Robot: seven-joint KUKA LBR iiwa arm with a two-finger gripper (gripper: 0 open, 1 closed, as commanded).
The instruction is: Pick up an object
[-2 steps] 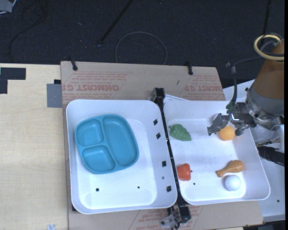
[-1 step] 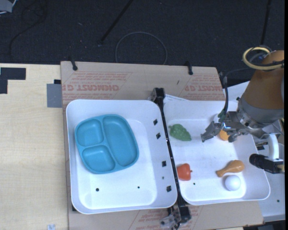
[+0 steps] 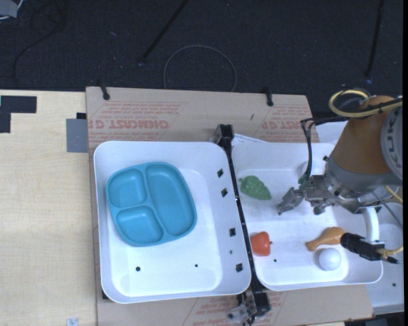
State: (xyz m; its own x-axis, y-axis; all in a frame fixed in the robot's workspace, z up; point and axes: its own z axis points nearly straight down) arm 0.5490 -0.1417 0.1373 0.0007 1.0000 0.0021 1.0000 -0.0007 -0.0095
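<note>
Orange arm (image 3: 364, 145) hides part of right bin (image 3: 285, 277).

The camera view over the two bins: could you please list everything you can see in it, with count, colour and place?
Bins: two, white, side by side on the bench.
Divided plate: one, light blue, in the left bin.
Leafy toy: one, green, right bin, upper left.
Small toy: one, red-orange, right bin, by the divider.
Drumstick-shaped toy: one, tan, right bin, lower right.
Ball: one, white, just below the drumstick-shaped toy.
Arm: one, grey with orange band, over the right bin.
Gripper: one, dark, right of the leafy toy.
</note>
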